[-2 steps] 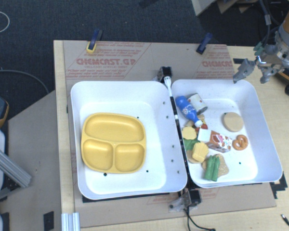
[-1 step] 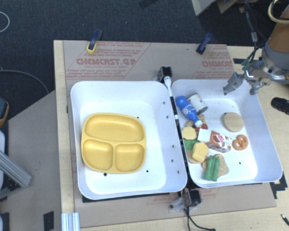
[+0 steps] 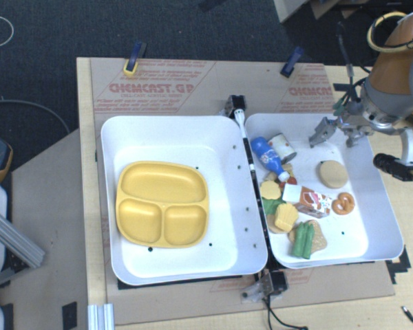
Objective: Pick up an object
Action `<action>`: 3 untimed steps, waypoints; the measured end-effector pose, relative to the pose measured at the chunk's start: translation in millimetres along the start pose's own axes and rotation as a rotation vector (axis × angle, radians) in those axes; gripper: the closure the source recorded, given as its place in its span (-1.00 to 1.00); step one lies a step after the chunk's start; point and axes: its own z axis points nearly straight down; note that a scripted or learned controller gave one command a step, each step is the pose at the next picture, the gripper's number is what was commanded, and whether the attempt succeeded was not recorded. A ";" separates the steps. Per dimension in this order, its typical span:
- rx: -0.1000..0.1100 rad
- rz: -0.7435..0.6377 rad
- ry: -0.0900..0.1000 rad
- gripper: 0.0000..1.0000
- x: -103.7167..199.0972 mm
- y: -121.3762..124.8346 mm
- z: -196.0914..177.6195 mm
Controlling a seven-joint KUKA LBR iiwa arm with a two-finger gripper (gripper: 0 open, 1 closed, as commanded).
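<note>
claw: gripper hangs over the far part of the right bin, its two fingers spread apart and nothing between them; i judge it is placed there to choose among the toys, not yet to take one.
left bin: white bin carries one yellow divided plate, lying flat near the middle; probably it is the place where picked things can go.
middle: two bins touch along their inner rims, so that a thing can pass from one to the other with a short move.
right bin: second white bin keeps all the small toys, crowded toward its left side.
candidates: blue bottle lies tilted beside a small white can; nearer the camera are a yellow piece, a red and white packet, a green vegetable.
free ones: round beige cookie and small pretzel lie apart from the heap, with bare floor around.
task thing: any toy will do; the cookie is nearest to the claw and stands alone, so i judge it the easiest.
risk: in the heap the fingers may catch two things or push them away.
</note>
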 end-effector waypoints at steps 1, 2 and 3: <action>0.000 -0.001 0.000 -1.00 1.2 -0.3 53.1; -0.008 -0.001 -0.002 1.00 0.9 1.6 38.3; -0.012 0.001 -0.004 1.00 2.7 -3.6 -7.6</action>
